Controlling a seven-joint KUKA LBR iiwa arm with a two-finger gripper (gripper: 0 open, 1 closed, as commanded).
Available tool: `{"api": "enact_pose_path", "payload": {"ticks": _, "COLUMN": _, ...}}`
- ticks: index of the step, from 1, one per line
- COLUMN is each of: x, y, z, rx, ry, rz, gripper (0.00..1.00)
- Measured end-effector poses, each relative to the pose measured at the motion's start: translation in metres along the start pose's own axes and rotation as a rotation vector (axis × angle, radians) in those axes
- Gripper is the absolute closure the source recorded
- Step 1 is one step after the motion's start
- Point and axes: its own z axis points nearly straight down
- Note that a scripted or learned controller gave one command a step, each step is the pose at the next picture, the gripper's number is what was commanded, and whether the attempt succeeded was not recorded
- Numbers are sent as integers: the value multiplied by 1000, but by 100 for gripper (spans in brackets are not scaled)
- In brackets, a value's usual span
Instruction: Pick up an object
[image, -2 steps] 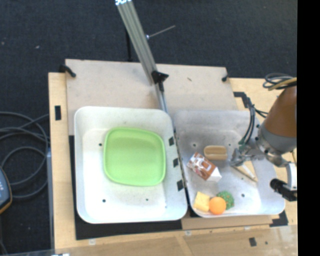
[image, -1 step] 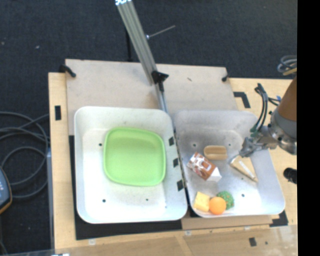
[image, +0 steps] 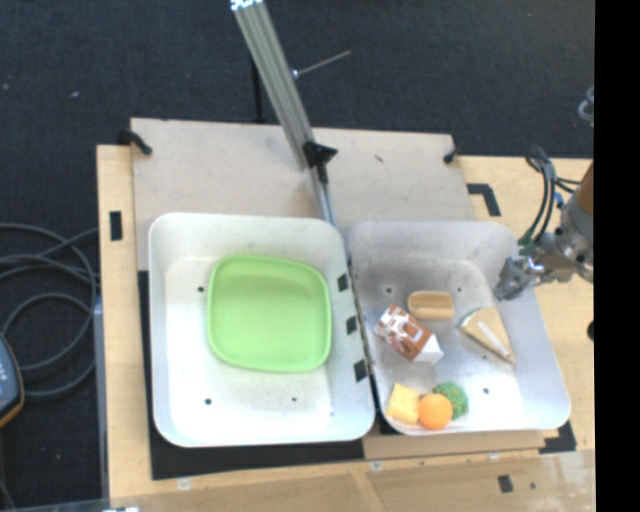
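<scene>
My bench (image: 118, 300) is pale wood, and a beige board (image: 230, 170) lies across its far part. Two shallow white bins rest on it side by side, touching along their inner edges: the left bin (image: 180, 400) and the right bin (image: 540, 390). A grey metal pole (image: 280, 85) slants up from a black clamp (image: 318, 155) behind the seam between them. Black cables (image: 45, 310) loop on the dark floor (image: 120, 60) to the left of my bench.

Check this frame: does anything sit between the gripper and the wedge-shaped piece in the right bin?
Nothing visible does. The gripper is over the right bin's upper right edge, and bare bin floor separates it from the wedge just below. The tan block lies off to the wedge's left.
</scene>
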Motion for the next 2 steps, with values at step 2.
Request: {"api": "enact_pose_path", "payload": {"ticks": 2, "x": 58, "y": -5, "z": -8, "rx": 4, "ry": 2, "rz": -4, "gripper": 100}}
